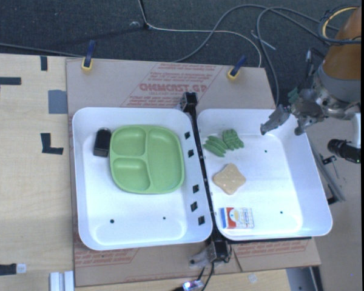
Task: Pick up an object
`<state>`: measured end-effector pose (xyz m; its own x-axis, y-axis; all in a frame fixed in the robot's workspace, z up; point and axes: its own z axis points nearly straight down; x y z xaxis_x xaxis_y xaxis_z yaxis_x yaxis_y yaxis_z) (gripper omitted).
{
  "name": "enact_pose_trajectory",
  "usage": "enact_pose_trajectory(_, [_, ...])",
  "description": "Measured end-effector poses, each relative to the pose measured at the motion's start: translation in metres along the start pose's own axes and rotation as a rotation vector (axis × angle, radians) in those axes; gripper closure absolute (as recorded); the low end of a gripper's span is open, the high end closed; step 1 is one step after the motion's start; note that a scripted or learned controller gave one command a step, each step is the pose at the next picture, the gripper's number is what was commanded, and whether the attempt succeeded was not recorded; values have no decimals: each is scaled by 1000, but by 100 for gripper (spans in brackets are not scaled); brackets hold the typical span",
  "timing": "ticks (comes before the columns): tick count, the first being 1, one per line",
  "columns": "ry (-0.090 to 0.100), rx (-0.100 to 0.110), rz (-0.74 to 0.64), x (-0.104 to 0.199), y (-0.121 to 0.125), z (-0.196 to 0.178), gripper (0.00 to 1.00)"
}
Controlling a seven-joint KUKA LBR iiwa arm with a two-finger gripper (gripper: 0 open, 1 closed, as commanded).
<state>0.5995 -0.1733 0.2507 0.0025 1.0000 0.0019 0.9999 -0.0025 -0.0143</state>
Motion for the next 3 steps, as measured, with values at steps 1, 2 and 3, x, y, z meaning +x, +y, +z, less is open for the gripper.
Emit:
enact_pose_trajectory(1, [-2, -13, -4, 1, 2, -8, 0])
enact_pose_trajectory(2, [-3, -10, -3, -5, 6, 38, 0])
enact_pose_trajectory(3, [-3, -12, -4, -5, 11, 81, 0])
